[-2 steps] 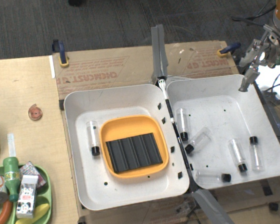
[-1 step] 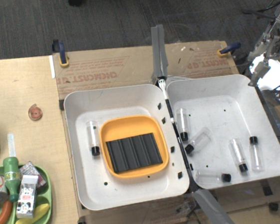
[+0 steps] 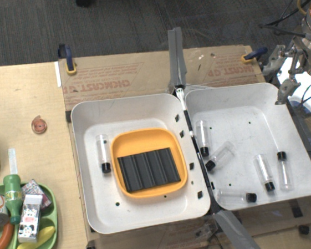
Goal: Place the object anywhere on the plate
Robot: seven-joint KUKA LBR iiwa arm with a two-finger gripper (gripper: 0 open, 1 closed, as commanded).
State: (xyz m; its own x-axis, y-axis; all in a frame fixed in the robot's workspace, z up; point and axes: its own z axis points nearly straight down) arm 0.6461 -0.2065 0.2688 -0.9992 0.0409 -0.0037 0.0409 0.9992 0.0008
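From my remote seat I find the gripper (image 3: 289, 75) at the far right, hanging over the far right rim of the right bin (image 3: 236, 102); it is a tangle of metal and cable there, and I cannot tell its state.

Below it the right bin holds several clear vials with black caps. One vial (image 3: 202, 137) lies along the left wall, cap toward the near side. Just right of it a second vial (image 3: 219, 156) lies tilted, its cap at the lower left. Two more lie toward the right side: one vial (image 3: 263, 173) slanted with its cap near, and beside it another vial (image 3: 283, 169) with its cap at the far end. A fifth vial (image 3: 235, 197) rests along the near wall, cap to the right.

The left bin (image 3: 95, 211) carries the orange plate (image 3: 145, 139), square with rounded corners, and a black ribbed tray (image 3: 149, 168) lying on it. A lone vial (image 3: 103, 153) lies just left of the plate, off it, cap toward the near side.

Further left on the wooden bench, a green plate (image 3: 51, 234) holds toy food.
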